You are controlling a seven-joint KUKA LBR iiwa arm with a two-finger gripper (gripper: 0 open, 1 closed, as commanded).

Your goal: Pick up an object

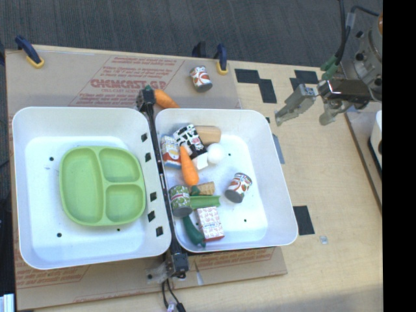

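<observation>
Currently: hand (307, 108) parked off the right bin (276, 174), spread and holding nothing; targets lie down and to its left.

Both fingers show separately with a clear gap, nothing between them. The hand hangs above bare desk (325, 194), just beyond the bin's upper right corner, wrist behind it toward the right edge. Nearest loose piece is the small can (238, 187), apart from the clutter, tipped on its side, long axis slanting up toward the hand. Beyond it, farther from the hand, the orange carrot (188, 168) runs roughly along the bin's length amid the pile. Judged: the can offers the cleaner approach.
</observation>
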